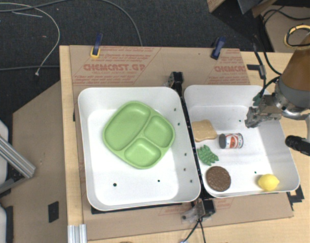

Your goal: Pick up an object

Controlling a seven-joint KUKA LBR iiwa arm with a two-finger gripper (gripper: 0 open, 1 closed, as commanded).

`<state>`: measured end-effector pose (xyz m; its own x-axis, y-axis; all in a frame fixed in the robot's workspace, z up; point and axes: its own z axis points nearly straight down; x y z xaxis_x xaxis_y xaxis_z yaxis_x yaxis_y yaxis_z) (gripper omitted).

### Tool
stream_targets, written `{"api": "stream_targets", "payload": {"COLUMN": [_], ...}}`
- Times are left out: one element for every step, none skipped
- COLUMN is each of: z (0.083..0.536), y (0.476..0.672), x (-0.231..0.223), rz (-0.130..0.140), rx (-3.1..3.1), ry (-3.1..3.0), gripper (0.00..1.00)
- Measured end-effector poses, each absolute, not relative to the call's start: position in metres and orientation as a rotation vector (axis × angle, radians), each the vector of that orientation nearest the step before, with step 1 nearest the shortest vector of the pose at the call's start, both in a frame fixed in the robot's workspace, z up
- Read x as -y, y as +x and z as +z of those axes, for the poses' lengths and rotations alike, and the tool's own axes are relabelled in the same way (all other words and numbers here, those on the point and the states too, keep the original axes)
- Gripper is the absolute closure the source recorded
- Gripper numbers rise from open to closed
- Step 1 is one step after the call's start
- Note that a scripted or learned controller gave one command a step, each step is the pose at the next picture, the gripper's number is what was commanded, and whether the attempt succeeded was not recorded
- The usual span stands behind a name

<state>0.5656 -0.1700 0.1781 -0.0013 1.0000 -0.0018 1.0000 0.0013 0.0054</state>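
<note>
Small can (231, 140) lies sideways, white label, red end

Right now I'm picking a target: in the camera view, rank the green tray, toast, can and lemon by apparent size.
1. green tray, by far the largest
2. toast
3. can
4. lemon
The can and lemon look close in size, so their order is uncertain.

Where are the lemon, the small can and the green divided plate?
lemon (268, 182), camera view, middle of the fruit.
small can (231, 141), camera view, its side.
green divided plate (125, 127), camera view, large compartment's floor.
</note>
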Motion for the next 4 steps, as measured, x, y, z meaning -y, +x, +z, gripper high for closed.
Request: {"api": "stream_targets", "payload": {"z": [0.220,0.212,0.224,0.214], "y": [0.567,0.565,0.561,0.561], "x": [0.170,0.122,0.061,0.008], "rz": [0.004,0.001,0.002,0.000], "rx": [-2.219,-2.230,-2.231,-2.231], "ry": [2.217,2.219,2.217,2.218], "gripper": [1.00,1.00,1.00,1.00]}}
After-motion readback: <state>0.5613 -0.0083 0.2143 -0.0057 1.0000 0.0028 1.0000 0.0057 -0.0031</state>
